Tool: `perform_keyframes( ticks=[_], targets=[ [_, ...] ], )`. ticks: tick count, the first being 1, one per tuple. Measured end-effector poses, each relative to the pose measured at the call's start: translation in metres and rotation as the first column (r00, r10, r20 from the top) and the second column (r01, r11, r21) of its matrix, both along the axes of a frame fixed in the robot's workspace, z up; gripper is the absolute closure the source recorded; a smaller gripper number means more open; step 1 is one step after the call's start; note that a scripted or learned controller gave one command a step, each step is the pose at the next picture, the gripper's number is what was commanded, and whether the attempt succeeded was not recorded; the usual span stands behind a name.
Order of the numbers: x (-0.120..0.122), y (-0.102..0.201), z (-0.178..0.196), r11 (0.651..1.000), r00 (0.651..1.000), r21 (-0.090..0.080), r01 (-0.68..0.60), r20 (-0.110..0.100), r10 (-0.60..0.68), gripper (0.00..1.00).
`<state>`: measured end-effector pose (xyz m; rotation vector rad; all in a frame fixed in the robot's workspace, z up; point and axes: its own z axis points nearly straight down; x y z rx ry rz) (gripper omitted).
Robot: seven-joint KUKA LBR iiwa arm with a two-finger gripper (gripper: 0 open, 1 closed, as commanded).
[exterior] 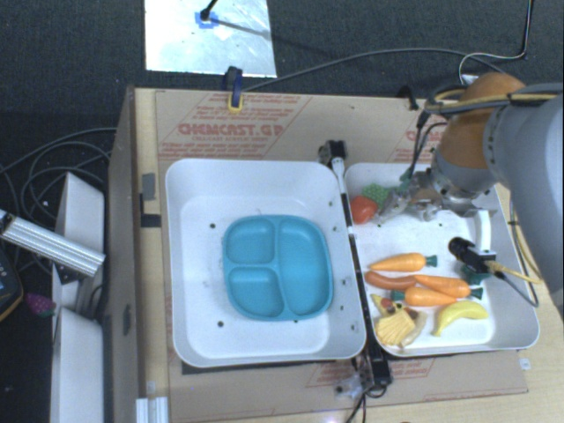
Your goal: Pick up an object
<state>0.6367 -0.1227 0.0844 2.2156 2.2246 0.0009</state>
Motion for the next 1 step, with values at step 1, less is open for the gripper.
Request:
perform_keyframes(
  ticks=[1],
  targets=[
    [0.0285, 0.0227, 0.0015, 1.000, 1.000, -0.013, 0.005, -0.016, -0.005, 0.00]
  ],
)
